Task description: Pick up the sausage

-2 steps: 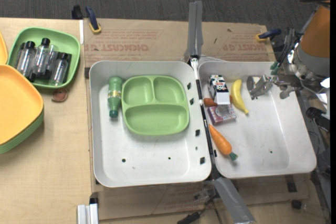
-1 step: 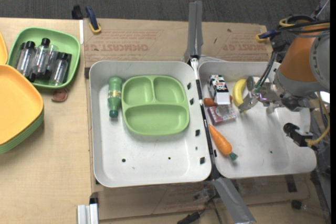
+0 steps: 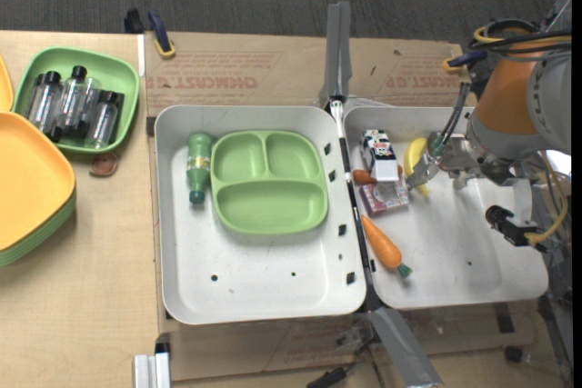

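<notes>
Grey arm (image 3: 546, 95), orange band, yellow cables

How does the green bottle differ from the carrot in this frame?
The green bottle lies in the left bin, beside the green divided plate; the carrot lies in the right bin. The bottle is green and runs straight up the view; the carrot is orange and slanted. Both lie flat.

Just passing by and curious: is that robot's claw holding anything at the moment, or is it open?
Gripper: low in the right bin beside the banana; open or shut cannot be told.
</notes>
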